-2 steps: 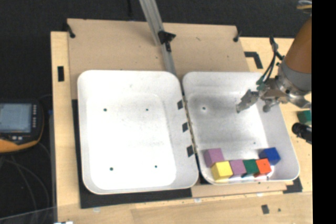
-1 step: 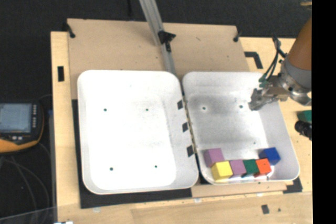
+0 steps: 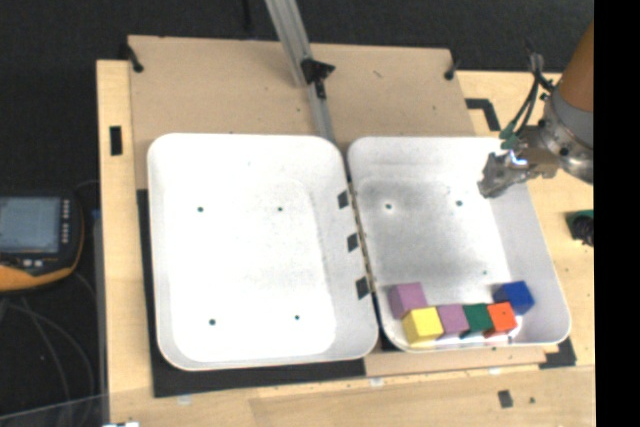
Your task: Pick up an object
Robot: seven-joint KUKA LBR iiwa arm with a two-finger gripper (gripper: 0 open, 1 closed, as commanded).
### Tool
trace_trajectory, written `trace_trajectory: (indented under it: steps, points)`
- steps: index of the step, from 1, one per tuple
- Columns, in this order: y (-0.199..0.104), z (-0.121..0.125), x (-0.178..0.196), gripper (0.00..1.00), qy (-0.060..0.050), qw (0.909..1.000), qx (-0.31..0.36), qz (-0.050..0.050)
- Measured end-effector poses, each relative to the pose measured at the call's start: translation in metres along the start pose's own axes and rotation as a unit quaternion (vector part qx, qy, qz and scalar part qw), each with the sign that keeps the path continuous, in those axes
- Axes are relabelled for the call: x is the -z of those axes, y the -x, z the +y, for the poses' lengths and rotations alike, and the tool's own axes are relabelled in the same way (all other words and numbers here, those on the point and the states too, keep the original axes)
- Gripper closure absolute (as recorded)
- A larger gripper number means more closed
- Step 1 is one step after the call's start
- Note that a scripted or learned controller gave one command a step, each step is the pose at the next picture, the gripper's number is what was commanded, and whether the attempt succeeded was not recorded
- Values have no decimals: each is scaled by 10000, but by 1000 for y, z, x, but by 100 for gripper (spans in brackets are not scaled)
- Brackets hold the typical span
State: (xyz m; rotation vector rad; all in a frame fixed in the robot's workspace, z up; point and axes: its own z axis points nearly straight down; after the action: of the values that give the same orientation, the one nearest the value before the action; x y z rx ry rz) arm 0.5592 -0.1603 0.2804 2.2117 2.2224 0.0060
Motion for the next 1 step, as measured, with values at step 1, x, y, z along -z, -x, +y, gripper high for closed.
trace_trajectory:
  steps: [1]
  points:
    - [-34,-10,-94,100,-71,10000,4,16]
